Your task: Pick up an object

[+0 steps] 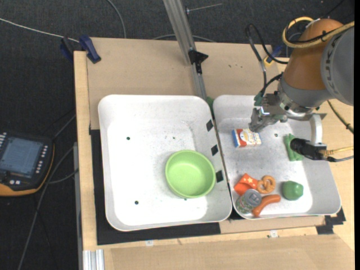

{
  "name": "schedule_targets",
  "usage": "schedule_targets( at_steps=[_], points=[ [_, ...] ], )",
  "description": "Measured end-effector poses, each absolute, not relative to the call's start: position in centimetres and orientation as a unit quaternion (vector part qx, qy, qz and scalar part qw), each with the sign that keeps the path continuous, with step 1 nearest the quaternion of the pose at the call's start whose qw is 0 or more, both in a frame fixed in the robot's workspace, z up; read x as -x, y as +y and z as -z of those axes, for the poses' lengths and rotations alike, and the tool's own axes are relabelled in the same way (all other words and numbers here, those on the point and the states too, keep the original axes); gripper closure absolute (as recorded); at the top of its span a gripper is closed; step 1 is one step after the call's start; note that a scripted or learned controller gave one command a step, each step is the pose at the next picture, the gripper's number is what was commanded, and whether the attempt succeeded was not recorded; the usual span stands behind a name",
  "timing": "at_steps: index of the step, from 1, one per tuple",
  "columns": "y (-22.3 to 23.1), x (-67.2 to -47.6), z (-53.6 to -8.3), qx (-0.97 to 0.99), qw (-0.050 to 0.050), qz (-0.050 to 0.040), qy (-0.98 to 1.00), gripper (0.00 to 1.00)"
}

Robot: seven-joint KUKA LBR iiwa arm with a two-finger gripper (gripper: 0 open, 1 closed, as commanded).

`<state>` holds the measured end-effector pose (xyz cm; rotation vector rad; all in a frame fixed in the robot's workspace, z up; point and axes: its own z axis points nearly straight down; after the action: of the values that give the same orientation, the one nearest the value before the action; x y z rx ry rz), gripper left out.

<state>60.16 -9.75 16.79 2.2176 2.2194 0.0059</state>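
Beside the carton (247,138), gripper (260,120) grip unclear, toys (260,192) nearer, bowl (190,174) left, carton small, white, blue-red.

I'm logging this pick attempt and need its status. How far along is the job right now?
Done: the arm has reached over the right bin, and its hand sits just above the small carton. In hand: nothing visibly held; the carton lies on the bin floor. Left: closing on an object and lifting it. The green bowl rests in the left bin, and the toy food lies untouched at the right bin's front.
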Motion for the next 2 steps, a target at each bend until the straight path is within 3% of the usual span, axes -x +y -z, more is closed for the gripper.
schedule_targets(
  at_steps=[1, 2],
  points=[
    [-9.7, -60.2, -20.5, -0.707, 0.002, -0.0014, 0.707, 1.00],
    [-4.6, -60.8, -20.2, -0.705, 0.000, -0.0007, 0.709, 1.00]
  ],
)
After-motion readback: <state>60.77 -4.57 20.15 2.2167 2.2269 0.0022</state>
